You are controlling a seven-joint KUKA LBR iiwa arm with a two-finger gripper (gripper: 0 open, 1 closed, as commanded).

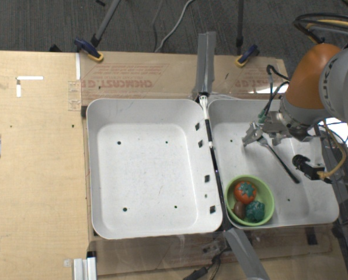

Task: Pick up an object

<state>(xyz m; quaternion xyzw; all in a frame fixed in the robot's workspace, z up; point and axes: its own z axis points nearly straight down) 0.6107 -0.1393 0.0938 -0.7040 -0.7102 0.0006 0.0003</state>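
A green bowl stands in the front left corner of the right bin. Inside it lie an orange-red round thing, a teal round thing and a small brown piece. My gripper hovers over the back half of the right bin, above and behind the bowl, pointing left toward the divider. Its fingers are spread open with nothing between them. A thin dark stick lies slanted on the bin floor just right of the gripper.
The left bin has a bare white floor. A grey divider bar runs between the bins at the back. The arm's body and cables cover the right bin's far right side. Clamps hold the cardboard behind the bins.
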